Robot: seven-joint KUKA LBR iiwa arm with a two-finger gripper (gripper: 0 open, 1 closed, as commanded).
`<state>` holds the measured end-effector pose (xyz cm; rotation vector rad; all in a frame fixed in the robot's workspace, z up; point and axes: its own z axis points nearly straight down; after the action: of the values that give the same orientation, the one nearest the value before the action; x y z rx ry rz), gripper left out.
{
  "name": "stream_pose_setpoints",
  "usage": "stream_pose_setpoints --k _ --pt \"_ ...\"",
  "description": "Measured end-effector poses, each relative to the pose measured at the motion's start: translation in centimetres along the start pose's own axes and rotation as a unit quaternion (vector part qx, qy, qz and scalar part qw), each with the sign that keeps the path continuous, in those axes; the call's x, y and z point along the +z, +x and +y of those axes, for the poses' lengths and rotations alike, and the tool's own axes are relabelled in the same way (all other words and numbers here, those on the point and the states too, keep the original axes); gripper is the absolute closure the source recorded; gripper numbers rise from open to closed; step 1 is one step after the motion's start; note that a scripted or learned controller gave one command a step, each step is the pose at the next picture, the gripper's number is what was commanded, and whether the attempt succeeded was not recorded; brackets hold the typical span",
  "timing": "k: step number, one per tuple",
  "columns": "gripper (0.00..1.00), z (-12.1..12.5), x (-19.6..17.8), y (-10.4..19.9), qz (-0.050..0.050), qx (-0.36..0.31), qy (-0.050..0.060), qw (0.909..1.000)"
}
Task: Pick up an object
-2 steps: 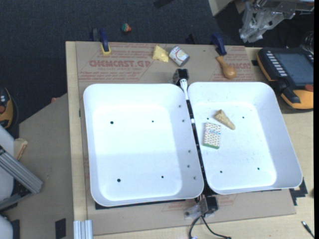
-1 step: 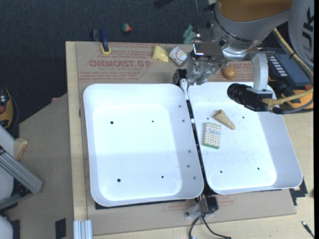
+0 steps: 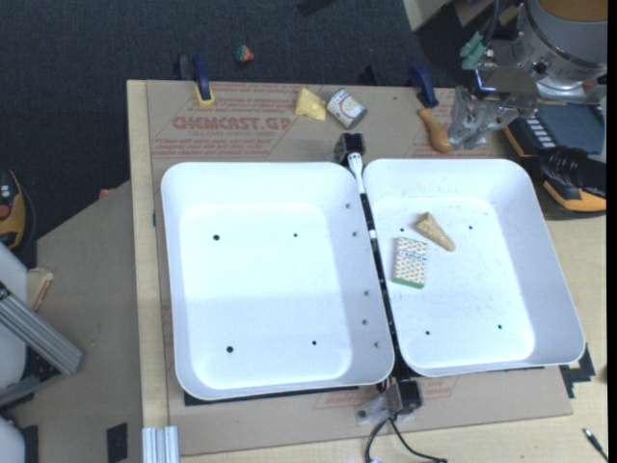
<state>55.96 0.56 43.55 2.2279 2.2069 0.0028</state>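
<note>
Two small objects lie in the right bin (image 3: 540,258): a tan wedge (image 3: 434,230) and, just below and to its left, a pale patterned rectangular block (image 3: 411,261) with a green edge. My gripper (image 3: 468,128) hangs above the bench's back edge, beyond the right bin's far rim and well away from both objects. Nothing shows between its fingers. The arm's orange band sits at the top right corner.
The left bin (image 3: 193,287) lies beside the right one. On the board behind the bins are a yellow wedge (image 3: 310,105), a small white box (image 3: 346,108), an orange piece (image 3: 436,129) next to my gripper, and blue clamps (image 3: 201,77).
</note>
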Motion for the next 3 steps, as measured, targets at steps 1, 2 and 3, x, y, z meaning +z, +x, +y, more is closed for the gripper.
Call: stream_pose_setpoints --k 1,2,3 --pt "1.00 1.0 10.5 7.7 0.002 -0.008 0.008 0.9999" --pt "1.00 -0.4 -6.0 15.5 0.006 -0.010 -0.007 0.9999" --pt "1.00 -3.7 1.8 20.9 0.001 -0.008 0.008 0.9999"
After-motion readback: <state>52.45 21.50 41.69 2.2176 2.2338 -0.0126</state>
